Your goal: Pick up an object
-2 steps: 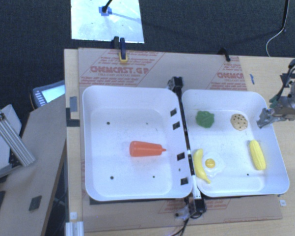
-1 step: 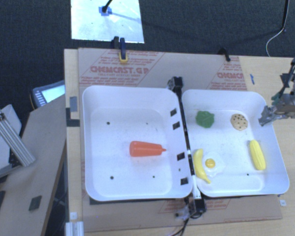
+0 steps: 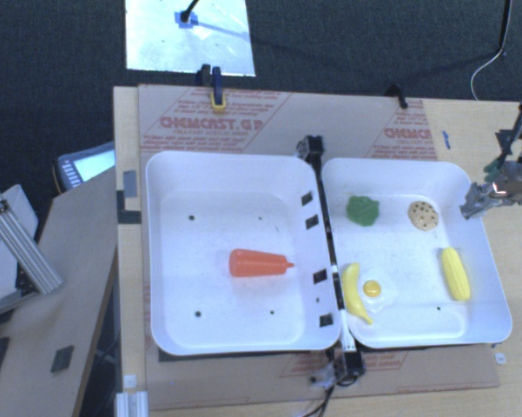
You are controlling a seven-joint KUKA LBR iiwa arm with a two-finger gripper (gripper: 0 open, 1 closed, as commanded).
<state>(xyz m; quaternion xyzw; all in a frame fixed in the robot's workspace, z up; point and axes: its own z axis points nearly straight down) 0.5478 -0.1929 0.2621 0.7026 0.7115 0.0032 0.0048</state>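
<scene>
approach step, nothing picked: the gripper (image 3: 474,200) hangs just past the right bin (image 3: 482,324) rim, fingers unreadable. nearest the gripper lie cookie (image 3: 423,215) and corn (image 3: 455,273); next it must descend over one.

Carrot (image 3: 260,263) in left bin (image 3: 169,189), banana (image 3: 354,292) and corn (image 3: 455,273) in right bin (image 3: 478,320)

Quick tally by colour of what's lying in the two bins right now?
Orange: 1, the carrot in the left bin
Green: 1, the leafy piece
Tan: 1, the cookie
Yellow: 2, the corn cob and the banana
White and yellow: 1, the fried egg
Total: 6
</scene>
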